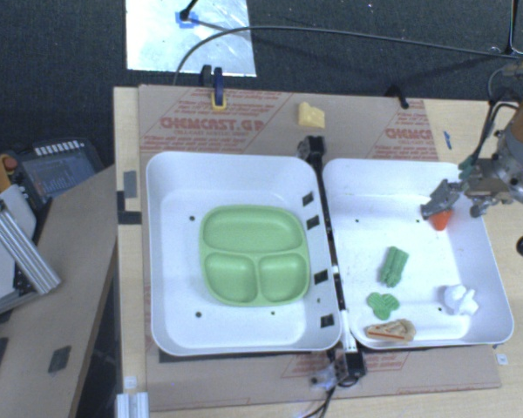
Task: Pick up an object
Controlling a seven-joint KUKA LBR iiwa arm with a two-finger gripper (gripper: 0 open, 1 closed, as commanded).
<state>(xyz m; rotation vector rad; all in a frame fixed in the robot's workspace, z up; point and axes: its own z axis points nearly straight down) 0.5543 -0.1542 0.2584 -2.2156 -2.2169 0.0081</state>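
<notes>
1. Two shallow white bins of smooth moulded plastic with rounded corners sit side by side on the tabletop: the left bin [170, 233] and the right bin [488, 277].
2. The left bin holds one pale green plate [254, 254], matte plastic, rounded-rectangular, divided into three compartments: one wide at 12 o'clock, two smaller at 6 o'clock.
3. The right bin holds five loose objects:
   - one small orange object [439, 220], rounded, at the bin's 1 o'clock, lying just under the gripper's tip;
   - one ribbed green piece [393, 266], elongated, near the bin's centre;
   - one flat, lobed green piece [383, 304], at 7 o'clock;
   - one tan oval item [390, 330], with a darker outline, at 6 o'clock by the front wall;
   - one lumpy white object [458, 299], at 4 o'clock.
4. The gripper [442, 200], grey metal, reaches in from 3 o'clock. Whether the jaws are open or closed cannot be told, nor whether the orange object sits between them.
5. One yellow block [311, 115] lies on the cardboard sheet at 12 o'clock of the bins.
</notes>
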